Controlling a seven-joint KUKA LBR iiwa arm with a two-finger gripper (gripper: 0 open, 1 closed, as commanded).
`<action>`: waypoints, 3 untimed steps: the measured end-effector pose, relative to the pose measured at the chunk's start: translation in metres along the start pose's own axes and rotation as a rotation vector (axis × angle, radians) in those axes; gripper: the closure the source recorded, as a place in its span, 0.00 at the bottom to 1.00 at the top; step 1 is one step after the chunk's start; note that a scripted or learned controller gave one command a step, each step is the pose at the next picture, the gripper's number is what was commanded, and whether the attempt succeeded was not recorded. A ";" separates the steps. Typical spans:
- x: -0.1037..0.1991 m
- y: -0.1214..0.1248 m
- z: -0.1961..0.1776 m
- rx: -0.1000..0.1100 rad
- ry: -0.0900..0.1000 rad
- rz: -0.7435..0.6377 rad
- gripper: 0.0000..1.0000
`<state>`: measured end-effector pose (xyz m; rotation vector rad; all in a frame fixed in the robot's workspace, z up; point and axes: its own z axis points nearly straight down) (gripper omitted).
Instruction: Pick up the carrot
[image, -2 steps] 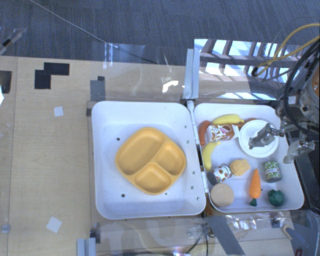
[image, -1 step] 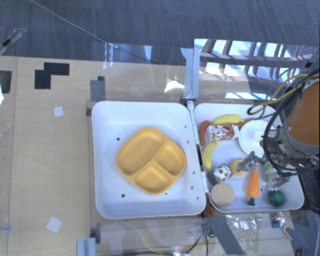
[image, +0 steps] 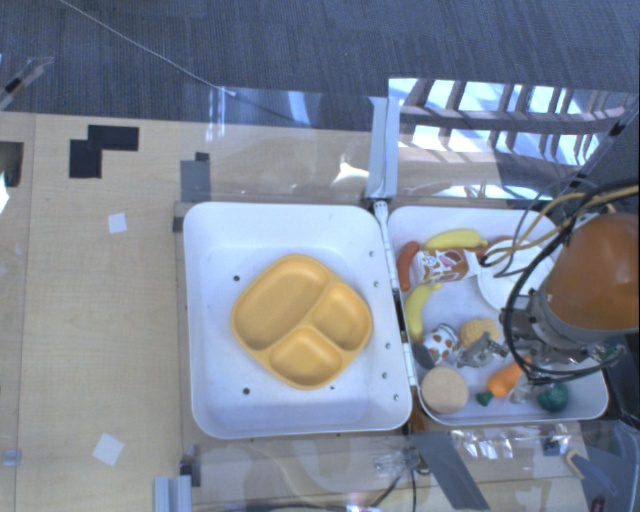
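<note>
The carrot (image: 504, 381), small and orange with a green tip, lies near the front edge of the right bin (image: 590, 408). My gripper (image: 484, 349) hangs low over that bin, just above and slightly left of the carrot, under the arm's orange band. The wrist and cables hide its tips, so I cannot tell whether it touches the carrot.
Around the carrot lie a beige round bun (image: 444, 389), a green item (image: 552, 398), a small patterned toy (image: 440, 345), two bananas (image: 455, 239), a red sausage (image: 405, 265) and a white plate (image: 497, 288). The left bin (image: 210, 300) holds a yellow divided plate (image: 302, 320).
</note>
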<state>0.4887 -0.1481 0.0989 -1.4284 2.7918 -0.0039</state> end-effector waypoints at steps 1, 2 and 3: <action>-0.004 -0.001 -0.011 0.006 -0.005 -0.006 1.00; -0.046 -0.013 -0.081 0.006 -0.004 0.084 1.00; -0.048 -0.014 -0.091 0.010 -0.009 0.084 1.00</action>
